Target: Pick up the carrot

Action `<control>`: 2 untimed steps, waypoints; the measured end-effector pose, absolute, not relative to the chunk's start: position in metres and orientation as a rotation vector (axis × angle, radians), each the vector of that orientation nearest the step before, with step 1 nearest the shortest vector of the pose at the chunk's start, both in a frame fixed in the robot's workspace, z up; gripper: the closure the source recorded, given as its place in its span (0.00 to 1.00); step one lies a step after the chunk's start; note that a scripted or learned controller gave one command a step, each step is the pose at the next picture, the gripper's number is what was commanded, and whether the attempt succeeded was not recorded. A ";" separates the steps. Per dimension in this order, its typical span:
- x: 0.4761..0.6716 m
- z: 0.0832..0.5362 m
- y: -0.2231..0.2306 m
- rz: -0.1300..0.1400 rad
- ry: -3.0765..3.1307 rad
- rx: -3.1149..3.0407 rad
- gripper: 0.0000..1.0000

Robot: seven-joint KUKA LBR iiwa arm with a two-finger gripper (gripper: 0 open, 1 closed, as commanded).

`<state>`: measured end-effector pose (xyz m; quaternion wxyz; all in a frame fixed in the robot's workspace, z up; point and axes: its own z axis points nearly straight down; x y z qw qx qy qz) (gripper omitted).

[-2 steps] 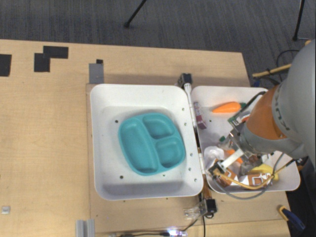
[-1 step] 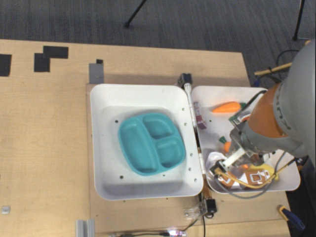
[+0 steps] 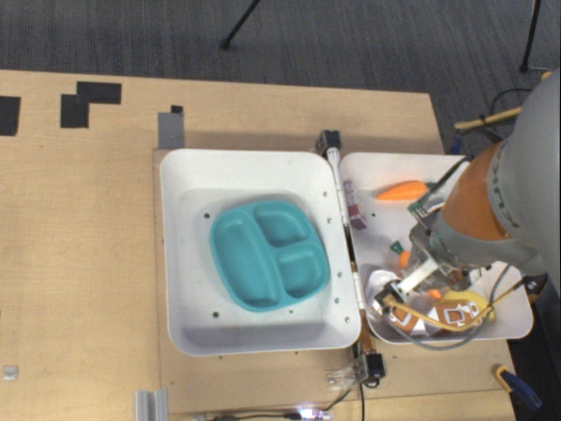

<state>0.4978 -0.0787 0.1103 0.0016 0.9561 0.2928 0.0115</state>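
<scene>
The carrot (image 3: 403, 191), orange and tapered, lies on its side at the far end of the right bin (image 3: 372, 169), its tip pointing left. My gripper (image 3: 414, 274) hangs low over the near half of that bin, well short of the carrot and apart from it. The grey arm with its orange band (image 3: 473, 209) covers the bin's right side and hides what lies under it.
The left bin (image 3: 184, 261) holds a teal divided plate (image 3: 267, 254). Near the gripper are a small orange and green piece (image 3: 402, 255), a white bowl-like thing (image 3: 382, 285), a yellow item (image 3: 463, 303) and a brown-orange item (image 3: 405, 320).
</scene>
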 end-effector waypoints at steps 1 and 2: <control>0.556 0.201 -0.069 0.005 0.481 3.107 1.00; 0.555 0.200 -0.070 0.000 0.483 3.106 0.00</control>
